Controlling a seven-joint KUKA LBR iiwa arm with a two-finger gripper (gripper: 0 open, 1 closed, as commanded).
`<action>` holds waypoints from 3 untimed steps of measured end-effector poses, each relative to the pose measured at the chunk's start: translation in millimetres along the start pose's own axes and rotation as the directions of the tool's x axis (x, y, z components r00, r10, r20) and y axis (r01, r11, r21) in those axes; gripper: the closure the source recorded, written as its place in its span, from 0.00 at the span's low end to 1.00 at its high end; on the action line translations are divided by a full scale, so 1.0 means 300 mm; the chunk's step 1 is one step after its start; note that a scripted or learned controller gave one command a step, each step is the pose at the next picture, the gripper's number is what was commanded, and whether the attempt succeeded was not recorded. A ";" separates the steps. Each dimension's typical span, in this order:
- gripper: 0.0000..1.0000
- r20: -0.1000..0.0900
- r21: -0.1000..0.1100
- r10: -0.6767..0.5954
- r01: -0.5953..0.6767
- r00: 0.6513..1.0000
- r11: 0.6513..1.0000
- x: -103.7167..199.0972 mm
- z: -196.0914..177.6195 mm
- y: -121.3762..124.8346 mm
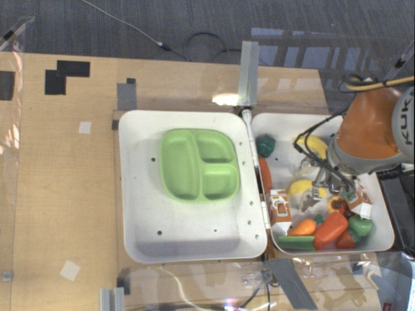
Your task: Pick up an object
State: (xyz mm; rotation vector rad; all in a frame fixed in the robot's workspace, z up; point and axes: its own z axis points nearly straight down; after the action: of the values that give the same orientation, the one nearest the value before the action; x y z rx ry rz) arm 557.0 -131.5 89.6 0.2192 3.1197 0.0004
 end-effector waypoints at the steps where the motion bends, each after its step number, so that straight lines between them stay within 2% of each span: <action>1: 0.00 0.001 0.001 0.215 -0.215 0.977 0.977 0.063 -0.002 0.049; 2: 0.00 0.003 0.011 0.349 -0.349 0.937 0.937 0.038 -0.003 0.097; 3: 0.00 0.007 0.017 0.396 -0.396 0.918 0.918 -0.015 -0.005 0.112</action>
State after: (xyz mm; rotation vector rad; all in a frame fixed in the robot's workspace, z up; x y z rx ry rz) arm 566.2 -98.8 91.0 0.8447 3.0088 -0.0231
